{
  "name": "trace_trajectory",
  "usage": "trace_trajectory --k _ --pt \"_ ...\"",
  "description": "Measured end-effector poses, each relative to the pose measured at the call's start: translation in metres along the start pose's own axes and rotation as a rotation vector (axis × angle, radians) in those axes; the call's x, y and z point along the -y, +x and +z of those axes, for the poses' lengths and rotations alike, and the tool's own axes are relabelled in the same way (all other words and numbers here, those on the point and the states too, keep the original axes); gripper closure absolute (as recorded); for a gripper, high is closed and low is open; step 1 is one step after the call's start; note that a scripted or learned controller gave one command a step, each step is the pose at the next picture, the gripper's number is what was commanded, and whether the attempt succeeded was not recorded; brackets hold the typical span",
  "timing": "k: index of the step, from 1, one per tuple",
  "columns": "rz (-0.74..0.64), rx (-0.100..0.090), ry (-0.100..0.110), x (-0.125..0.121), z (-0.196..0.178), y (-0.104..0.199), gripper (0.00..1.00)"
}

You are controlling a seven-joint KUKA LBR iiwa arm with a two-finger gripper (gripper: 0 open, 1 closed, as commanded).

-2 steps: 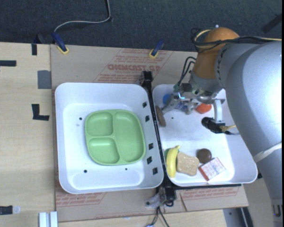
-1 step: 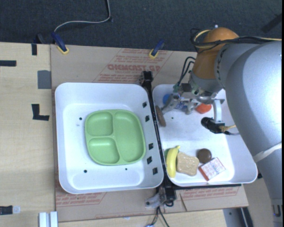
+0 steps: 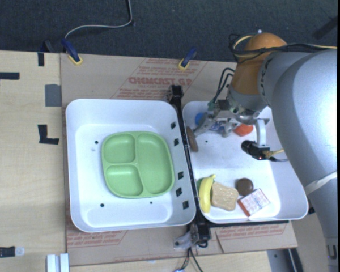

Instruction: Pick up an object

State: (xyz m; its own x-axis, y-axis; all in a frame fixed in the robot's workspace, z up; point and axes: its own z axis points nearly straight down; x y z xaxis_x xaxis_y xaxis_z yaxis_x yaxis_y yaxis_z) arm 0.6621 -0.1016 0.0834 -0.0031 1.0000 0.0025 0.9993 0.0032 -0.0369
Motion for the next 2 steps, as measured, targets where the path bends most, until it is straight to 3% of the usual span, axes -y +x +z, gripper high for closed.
trace_trajectory --k 2 --pt "0.004 0.006 -0.002 0.0004 0.0002 0.0025 0.00"
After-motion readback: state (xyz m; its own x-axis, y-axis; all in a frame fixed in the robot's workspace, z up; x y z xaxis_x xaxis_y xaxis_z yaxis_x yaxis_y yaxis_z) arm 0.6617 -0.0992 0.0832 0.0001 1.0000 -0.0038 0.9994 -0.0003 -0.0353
